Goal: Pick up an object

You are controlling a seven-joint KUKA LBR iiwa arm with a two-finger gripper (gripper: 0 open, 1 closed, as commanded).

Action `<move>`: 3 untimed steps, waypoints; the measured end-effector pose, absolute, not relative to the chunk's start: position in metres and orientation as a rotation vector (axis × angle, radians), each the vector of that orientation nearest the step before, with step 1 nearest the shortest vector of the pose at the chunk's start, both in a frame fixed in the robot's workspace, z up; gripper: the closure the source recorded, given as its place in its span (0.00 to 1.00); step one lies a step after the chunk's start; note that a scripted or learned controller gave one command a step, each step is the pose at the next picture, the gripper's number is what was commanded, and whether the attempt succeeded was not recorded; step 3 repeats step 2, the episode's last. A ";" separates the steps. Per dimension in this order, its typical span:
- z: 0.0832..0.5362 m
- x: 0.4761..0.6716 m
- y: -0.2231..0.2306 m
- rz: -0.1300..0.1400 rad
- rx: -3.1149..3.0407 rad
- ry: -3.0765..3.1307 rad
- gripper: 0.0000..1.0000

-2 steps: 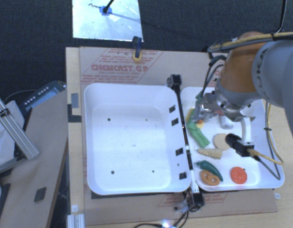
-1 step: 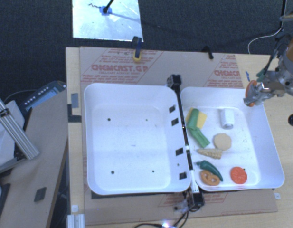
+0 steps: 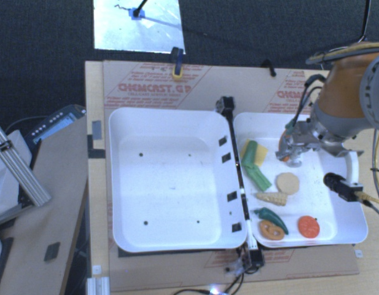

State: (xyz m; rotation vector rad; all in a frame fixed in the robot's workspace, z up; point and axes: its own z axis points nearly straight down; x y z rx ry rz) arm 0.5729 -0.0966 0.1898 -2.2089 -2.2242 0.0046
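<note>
Several small food toys lie in the right bin (image 3: 355, 226). A green-and-yellow piece (image 3: 255, 153) sits at its left, with a green pod (image 3: 258, 177) just below it. A tan round cookie (image 3: 288, 183) lies mid-bin, a yellow corn cob (image 3: 272, 198) below it. Near the front are a dark green pepper (image 3: 272, 217), an orange slice (image 3: 271, 230) and a red tomato (image 3: 308, 227). My gripper (image 3: 292, 154) hangs over the bin's upper middle, right of the green-and-yellow piece and above the cookie. Nothing shows between its fingers.
The left bin (image 3: 171, 177) sits beside the right one, with a black clip strip (image 3: 233, 165) along the shared wall. A black fitting on a cable (image 3: 339, 187) juts over the right bin's right side. Grey clutter stands off the bench at the left.
</note>
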 end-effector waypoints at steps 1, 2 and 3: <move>0.184 0.573 -0.001 -0.005 -2.203 -2.234 1.00; 0.206 0.554 0.024 -0.003 -2.212 -2.230 1.00; 0.206 0.554 0.024 -0.003 -2.212 -2.230 1.00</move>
